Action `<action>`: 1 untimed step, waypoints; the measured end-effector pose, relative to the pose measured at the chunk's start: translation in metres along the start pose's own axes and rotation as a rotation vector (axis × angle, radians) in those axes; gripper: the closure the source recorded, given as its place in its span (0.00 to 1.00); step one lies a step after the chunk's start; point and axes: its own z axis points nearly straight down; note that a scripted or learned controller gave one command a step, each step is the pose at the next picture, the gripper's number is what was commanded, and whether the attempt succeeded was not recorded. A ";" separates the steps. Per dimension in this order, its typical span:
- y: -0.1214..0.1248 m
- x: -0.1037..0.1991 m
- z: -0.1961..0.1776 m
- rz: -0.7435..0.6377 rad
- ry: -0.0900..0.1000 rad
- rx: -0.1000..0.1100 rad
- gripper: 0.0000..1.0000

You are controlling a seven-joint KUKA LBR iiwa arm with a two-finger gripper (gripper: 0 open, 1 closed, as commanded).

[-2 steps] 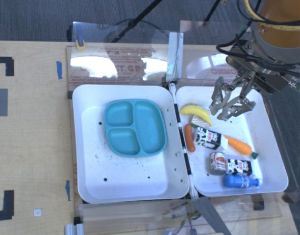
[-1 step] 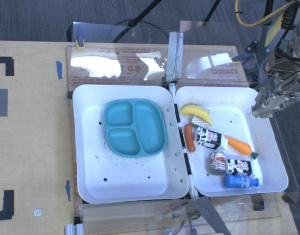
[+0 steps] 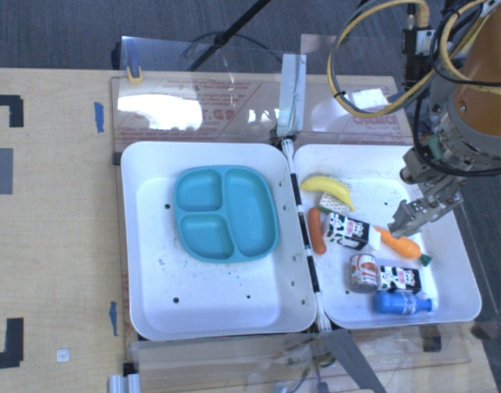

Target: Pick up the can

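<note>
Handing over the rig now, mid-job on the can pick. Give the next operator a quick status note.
Gripper: low over the right bin, above the carrot's end, holding nothing visible; finger state unclear.
Can: lying in the right bin, beside the black-and-white carton, above the blue bottle. The gripper is up and right of it.
Done: nothing, can not grasped.
Left: move over the can, grasp, lift.
</note>
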 end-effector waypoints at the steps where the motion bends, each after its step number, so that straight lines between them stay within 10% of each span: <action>1: -0.002 -0.001 -0.011 0.004 -0.001 0.006 1.00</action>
